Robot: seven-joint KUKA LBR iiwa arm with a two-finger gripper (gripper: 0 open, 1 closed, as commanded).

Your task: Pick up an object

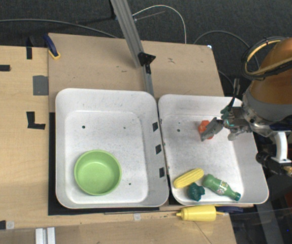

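My gripper [222, 132] hangs over the back part of the right bin [247, 159], reaching in from the right, and it looks open. A small orange object [203, 125] lies on the bin floor just left of the left finger [210, 131], outside the gap, with nothing between the fingers. Along the bin's front lie a yellow corn cob [188, 177], a green bottle [221, 186] and a small dark green piece [195, 191].
A green bowl [98, 172] sits in the front of the left bin [105, 103]. A yellow bottle [199, 213] lies on the bench just outside the right bin's front rim. A grey pole [130, 29] slants down to the bins' shared back edge.
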